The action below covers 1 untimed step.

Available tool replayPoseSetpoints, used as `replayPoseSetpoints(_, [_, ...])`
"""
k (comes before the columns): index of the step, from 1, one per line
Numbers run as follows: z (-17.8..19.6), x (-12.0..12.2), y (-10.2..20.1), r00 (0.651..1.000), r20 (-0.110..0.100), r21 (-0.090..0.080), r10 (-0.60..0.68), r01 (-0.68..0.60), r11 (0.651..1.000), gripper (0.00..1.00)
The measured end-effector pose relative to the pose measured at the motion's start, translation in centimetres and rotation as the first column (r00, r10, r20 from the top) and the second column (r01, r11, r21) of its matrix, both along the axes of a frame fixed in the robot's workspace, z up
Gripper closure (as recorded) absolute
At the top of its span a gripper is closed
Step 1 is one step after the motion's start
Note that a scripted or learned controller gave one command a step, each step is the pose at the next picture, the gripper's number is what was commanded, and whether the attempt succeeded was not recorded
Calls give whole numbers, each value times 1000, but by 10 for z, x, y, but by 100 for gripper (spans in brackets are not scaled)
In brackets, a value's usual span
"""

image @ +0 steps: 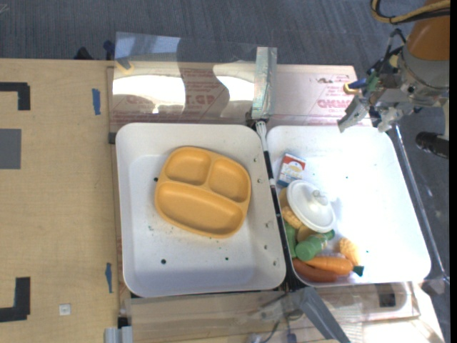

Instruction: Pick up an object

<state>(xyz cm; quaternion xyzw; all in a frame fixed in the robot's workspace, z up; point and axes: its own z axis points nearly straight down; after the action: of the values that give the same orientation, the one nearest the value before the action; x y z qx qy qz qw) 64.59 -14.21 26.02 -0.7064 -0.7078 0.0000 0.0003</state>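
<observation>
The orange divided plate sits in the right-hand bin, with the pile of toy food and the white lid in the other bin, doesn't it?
Not quite: the bins are swapped. The camera view shows the orange divided plate in the left bin. The toy food and the white lid lie in the right bin.

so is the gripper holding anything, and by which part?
Nothing held. The gripper hangs above the right bin's far edge, nothing between its fingers.

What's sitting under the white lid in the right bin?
The white lid rests on a pile of toy food: yellow pieces poke out at its left, a green piece and a carrot below it. Whatever lies directly beneath is covered.
</observation>
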Motion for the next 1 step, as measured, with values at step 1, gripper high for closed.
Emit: replayPoseSetpoints(1, [96, 22, 30, 998, 12, -2, 69, -69, 998, 0])
